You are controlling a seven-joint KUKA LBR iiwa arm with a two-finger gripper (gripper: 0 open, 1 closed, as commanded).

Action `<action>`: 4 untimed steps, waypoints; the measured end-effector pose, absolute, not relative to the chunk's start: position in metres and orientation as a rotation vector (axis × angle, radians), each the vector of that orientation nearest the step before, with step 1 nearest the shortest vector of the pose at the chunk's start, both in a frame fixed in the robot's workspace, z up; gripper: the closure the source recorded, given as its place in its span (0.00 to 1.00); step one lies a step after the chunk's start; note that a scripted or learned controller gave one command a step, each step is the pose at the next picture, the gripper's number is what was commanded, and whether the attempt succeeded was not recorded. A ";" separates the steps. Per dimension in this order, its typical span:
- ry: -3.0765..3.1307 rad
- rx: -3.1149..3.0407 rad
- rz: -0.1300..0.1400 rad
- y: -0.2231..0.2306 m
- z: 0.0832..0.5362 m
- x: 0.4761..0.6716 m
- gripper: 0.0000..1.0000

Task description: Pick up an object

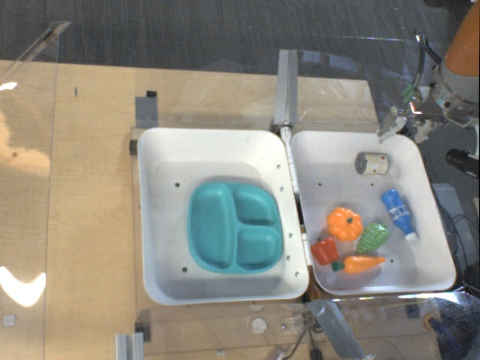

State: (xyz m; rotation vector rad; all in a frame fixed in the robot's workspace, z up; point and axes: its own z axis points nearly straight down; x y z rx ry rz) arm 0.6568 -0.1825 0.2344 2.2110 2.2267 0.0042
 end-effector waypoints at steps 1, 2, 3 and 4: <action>2.353 2.071 0.007 -0.199 0.097 0.637 0.00; 2.465 1.928 0.009 -0.205 0.090 0.585 0.00; 2.459 1.921 0.018 -0.204 0.104 0.589 1.00; 2.364 2.058 0.009 -0.136 0.183 0.663 1.00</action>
